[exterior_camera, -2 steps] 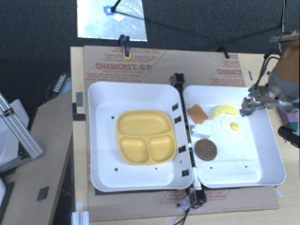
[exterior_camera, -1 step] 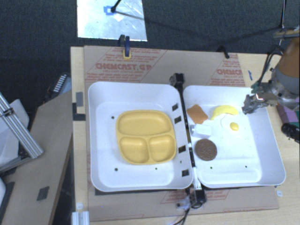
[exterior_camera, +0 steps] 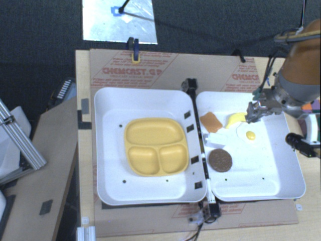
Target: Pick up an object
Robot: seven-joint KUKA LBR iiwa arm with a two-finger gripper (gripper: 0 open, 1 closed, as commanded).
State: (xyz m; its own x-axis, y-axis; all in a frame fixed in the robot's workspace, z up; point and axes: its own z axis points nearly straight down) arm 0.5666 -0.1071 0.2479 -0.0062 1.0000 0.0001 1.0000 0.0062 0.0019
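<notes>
Camera view is looking down on a bench point(exterior_camera: 85, 134) that is carrying two shallow white bins side by side. Left bin point(exterior_camera: 108, 109) is holding a yellow divided tray point(exterior_camera: 154, 145), lying flat near its middle with three compartments, and nothing is sitting in them. Right bin point(exterior_camera: 281, 169) is holding the loose pieces that the task is offering: a brown round cookie-like disc point(exterior_camera: 220, 160) near the divider, an orange-tan wedge point(exterior_camera: 211, 122) toward the bin's far left corner, a yellow banana-like piece point(exterior_camera: 235, 118) just beside that wedge, and a small yellow round piece point(exterior_camera: 250, 135) a little nearer the camera.

Reaching in from the right, the grey arm point(exterior_camera: 301, 59) is hanging over the far part of the right bin, and the gripper point(exterior_camera: 256, 112) is sitting low, just beside the right end of the banana-like piece and above the small round piece. Whether the jaws are apart or together cannot be told at this slant, since the dark fingertips are merging into one blur; no object is showing between them.

By my reading, the step in hand is the approach and descent onto a target, probably the banana-like piece. The next move is calling for a small shift toward it, a settling onto the bin floor, and a closing across its narrow width before lifting.
</notes>
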